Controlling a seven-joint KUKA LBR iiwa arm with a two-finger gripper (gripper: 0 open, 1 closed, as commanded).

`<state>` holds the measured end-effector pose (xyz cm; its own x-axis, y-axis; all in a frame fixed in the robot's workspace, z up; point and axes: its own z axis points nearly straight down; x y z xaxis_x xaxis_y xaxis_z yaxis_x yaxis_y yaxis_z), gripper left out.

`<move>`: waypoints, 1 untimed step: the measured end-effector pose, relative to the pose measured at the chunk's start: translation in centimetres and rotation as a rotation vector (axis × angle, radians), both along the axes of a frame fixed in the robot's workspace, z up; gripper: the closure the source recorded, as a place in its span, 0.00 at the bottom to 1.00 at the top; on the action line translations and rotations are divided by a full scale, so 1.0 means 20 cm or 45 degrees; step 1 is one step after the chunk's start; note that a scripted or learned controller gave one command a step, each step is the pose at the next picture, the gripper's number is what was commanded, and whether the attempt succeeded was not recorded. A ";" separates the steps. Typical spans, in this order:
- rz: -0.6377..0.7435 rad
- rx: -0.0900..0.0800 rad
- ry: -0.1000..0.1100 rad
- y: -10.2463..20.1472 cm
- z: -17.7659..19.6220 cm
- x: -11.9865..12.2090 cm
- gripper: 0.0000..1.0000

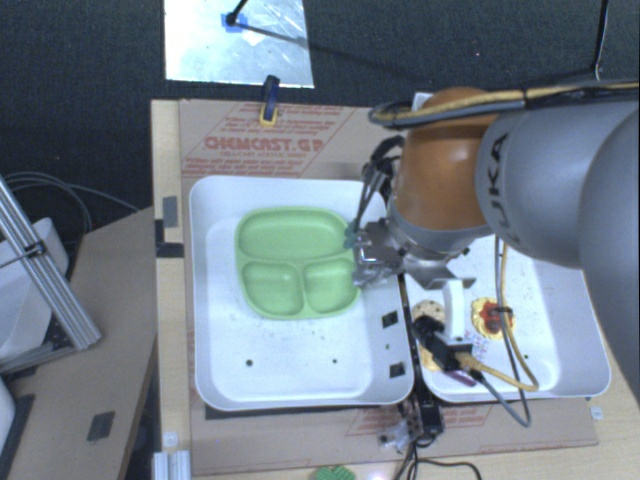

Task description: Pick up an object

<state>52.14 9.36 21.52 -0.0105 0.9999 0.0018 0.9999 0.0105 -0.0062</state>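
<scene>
Seemingly mid-approach, the gripper (363, 256) hovers at the green divided plate (285, 240), open or closed unclear; next it must pinch the rim.

The grey arm (560, 168) hides much of the right bin (572, 363); a small green thing (335, 473) is cut off at the frame's bottom edge.

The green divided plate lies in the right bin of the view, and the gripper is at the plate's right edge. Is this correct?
Not quite. The camera view shows the green divided plate in the left bin, not the right one. The gripper is at the plate's right edge, as you said.
</scene>
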 end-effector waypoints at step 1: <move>-0.020 -0.004 -0.003 -0.35 -0.16 -0.18 1.00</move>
